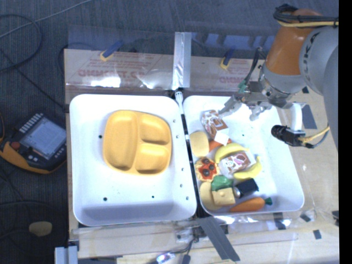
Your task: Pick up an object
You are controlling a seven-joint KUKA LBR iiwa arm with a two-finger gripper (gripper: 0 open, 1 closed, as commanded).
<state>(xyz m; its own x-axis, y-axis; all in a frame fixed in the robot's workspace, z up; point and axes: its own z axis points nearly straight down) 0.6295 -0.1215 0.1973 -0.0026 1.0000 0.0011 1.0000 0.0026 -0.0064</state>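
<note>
Toys [228, 172] lie heaped at seven o'clock from the gripper [245, 108], whose fingers spread apart, grasping nothing.

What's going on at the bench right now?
The arm has its gripper low over the back of the right bin, beside a small packet. Nothing shows between its fingers. The toy food, including a banana and carrot, sits piled along the bin's left side. The left bin holds a yellow tray.

tray [136, 142] in left bin [88, 202], toys [231, 172] in right bin [286, 175]
</note>
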